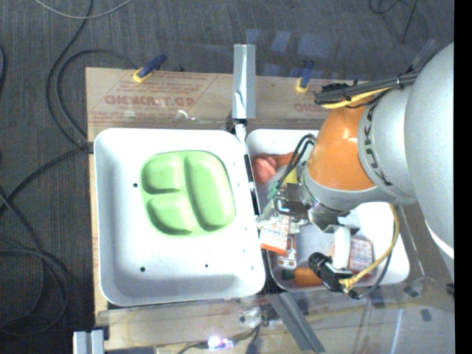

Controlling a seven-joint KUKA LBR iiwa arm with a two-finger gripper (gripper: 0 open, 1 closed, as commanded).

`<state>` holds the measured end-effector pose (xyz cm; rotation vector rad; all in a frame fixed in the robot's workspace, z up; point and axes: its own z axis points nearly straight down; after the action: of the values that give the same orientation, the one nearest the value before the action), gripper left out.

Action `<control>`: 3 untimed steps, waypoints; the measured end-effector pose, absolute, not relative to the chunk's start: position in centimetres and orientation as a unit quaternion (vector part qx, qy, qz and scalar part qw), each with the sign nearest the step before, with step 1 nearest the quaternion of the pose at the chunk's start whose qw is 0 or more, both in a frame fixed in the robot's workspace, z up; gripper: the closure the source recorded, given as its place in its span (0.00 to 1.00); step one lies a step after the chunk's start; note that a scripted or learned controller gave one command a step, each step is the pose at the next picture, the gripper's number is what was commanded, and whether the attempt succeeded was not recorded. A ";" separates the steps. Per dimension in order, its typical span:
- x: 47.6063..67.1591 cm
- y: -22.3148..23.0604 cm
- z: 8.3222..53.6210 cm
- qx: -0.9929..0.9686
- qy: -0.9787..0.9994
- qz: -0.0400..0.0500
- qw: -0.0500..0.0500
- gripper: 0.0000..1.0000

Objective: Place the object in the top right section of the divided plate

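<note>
We see the green divided plate [189, 193] sitting in the left bin [110, 257], w/ all its sections bare. The arm [369, 153] reaches from the right & hangs low over the right bin [398, 268], covering most of it. The gripper [284, 231] sits near that bin's left wall, over a red-and-white packet [274, 234]; we can't tell how its tips are set. A pinkish item [264, 168] lies toward the bin's far left corner, an orange one [304, 276] near the front edge. Which is the object to move, we can't tell.
</note>
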<state>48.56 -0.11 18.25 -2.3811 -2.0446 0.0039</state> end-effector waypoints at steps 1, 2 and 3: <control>56.2 2.1 18.2 -0.739 -0.674 0.003 0.001 1.00; 56.2 7.8 18.2 -0.790 -0.613 0.003 0.000 1.00; 56.1 7.7 19.0 -0.790 -0.613 0.007 -0.001 1.00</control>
<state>56.15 7.73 18.98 -2.4837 -1.9253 0.0212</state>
